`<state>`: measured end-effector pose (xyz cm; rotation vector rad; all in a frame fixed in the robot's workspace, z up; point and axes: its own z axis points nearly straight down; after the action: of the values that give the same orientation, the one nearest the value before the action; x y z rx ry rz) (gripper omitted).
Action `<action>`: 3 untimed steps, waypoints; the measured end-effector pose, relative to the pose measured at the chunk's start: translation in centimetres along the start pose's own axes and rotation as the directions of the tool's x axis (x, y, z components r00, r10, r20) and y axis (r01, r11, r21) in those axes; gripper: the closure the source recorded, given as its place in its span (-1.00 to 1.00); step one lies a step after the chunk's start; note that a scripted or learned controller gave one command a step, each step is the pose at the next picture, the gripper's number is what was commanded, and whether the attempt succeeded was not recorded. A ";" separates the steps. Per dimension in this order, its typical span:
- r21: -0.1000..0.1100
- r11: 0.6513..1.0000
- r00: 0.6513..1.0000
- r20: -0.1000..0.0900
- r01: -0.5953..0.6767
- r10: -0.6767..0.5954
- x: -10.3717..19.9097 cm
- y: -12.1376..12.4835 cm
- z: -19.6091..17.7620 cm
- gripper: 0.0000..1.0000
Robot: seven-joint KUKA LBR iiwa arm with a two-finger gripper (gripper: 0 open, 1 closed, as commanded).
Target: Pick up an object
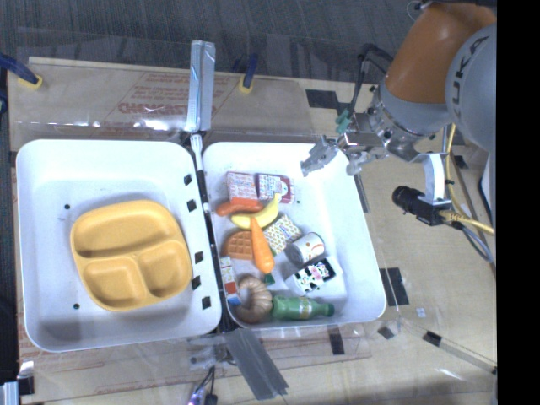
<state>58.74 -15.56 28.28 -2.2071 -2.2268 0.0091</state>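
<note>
At the centre of the frame, on the bench, sit two white bins; the left bin carries a yellow divided tray, and the right bin holds the clutter I must choose from. My pincer hangs over that bin's upper right corner, holding nothing; whether its fingers are apart or together I cannot tell. The pile lies below and to the left of it: a green bottle along the lower wall, a banana, an orange carrot, a small can. I judge the bottle the best pick, standing fairly apart; I should descend straight and close across its narrow width, clear of the wall.
</note>
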 end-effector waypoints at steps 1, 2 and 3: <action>0.001 0.998 0.998 0.000 0.064 -0.064 1.0 -1.3 10.6 -1.00; -0.018 0.943 0.943 0.009 0.333 -0.333 3.8 -4.6 18.4 -1.00; -0.018 0.941 0.941 0.010 0.338 -0.338 3.7 -4.4 17.5 1.00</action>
<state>54.13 -11.85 10.82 -1.8023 -2.5877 -0.0070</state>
